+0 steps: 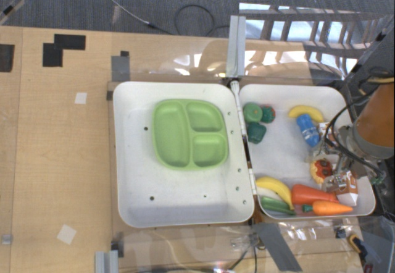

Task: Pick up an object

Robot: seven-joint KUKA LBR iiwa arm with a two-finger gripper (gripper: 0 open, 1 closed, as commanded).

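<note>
Grey metal and loose cable mark the claw (pixel 333 173), low over the right bin (pixel 278 96) near its right wall, at the end of the arm (pixel 373 126) with its orange band. Whether the claw is wide or narrow I cannot tell, since wiring and the wrist cover its tips. It hangs right beside a small red and yellow toy (pixel 320 170) and a red and white carton (pixel 347 185), but nothing can be seen gripped, so by my reading the pick is not yet made; what is left is to close on something and lift it clear.

Likeliest target is that red and yellow toy: small, roundish, glossy plastic, lying on the bin floor close to the carton. Just below lie two carrots (pixel 321 201), with a banana (pixel 274 188) and a green pod (pixel 276 205) toward the bin's lower left corner. Further up sit a blue bottle (pixel 308 130), a second banana (pixel 306 112) and some green vegetables (pixel 255 120) by the divider. Beyond that, the left bin (pixel 133 160) carries a green divided plate (pixel 189 134), all on the wooden worktop (pixel 55 160)
</note>
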